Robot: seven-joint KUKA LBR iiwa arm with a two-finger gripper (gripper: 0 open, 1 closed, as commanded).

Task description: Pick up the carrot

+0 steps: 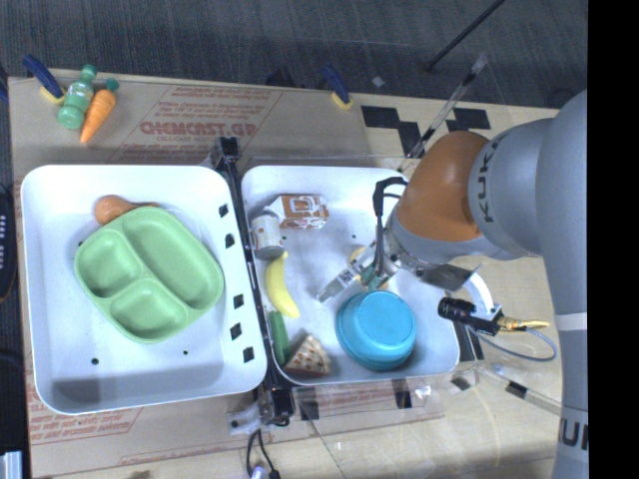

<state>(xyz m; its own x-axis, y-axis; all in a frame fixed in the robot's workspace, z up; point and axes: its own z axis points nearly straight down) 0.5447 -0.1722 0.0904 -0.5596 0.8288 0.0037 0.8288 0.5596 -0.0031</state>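
Hanging low over the right bin (439, 183), the pincer (351, 279) has its fingers spread with nothing between them, just above the blue bowl (376, 329) and right of the banana (279, 285). Far up-left of the pincer, the carrot (98, 114) lies on the bench (200, 118) outside both bins, beside a green toy bottle (75, 100).

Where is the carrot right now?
The carrot lies outside the bins, on the cardboard at the camera view's top left, touching a green toy.
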